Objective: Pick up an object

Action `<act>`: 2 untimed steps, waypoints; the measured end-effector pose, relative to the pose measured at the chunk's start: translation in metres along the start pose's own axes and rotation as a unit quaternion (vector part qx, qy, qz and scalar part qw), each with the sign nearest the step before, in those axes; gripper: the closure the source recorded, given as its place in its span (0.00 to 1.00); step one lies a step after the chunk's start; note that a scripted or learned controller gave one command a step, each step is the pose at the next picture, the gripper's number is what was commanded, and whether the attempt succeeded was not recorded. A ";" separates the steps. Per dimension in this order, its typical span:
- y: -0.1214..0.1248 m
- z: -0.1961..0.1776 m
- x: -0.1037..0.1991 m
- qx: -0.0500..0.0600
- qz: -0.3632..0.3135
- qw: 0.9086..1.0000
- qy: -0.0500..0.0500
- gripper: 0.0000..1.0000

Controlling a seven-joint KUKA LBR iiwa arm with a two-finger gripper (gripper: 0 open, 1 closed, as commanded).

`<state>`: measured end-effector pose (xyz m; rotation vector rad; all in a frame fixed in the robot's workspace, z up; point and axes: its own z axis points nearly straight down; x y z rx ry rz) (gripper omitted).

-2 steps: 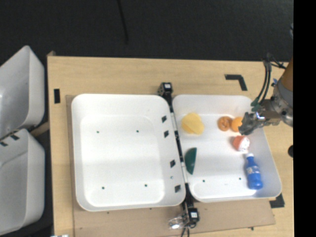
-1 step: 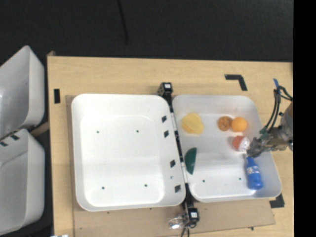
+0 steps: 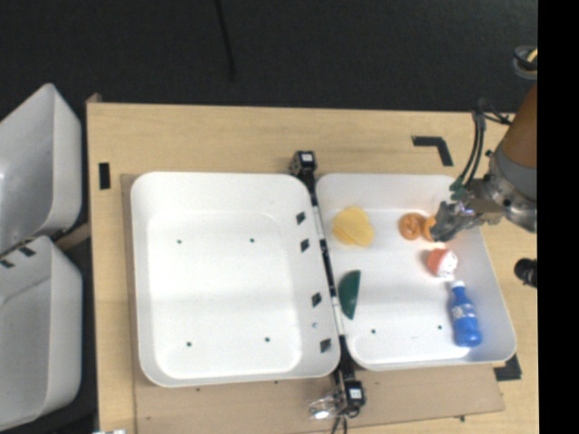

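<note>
Your gripper [image 3: 445, 222] sits low over the right bin [image 3: 398, 351], and you cannot tell from this angle how it is set or whether it has anything. The orange object [image 3: 413, 227] lies touching or just beside it, on its left. Just below it lies the red-and-white piece [image 3: 442, 261]; further below, the blue bottle [image 3: 465, 315].

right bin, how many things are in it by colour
yellow: 1, the yellow piece
orange: 1, the orange item beside the gripper
red and white: 1, the red and white item
green: 1, the dark green piece
blue: 1, the blue bottle
total: 5, all in the right bin
</note>
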<state>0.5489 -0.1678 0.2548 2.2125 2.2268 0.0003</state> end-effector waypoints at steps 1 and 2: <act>-0.063 0.042 -0.020 0.006 0.005 1.000 0.001 1.00; 0.007 0.012 -0.009 0.000 0.001 1.000 0.000 1.00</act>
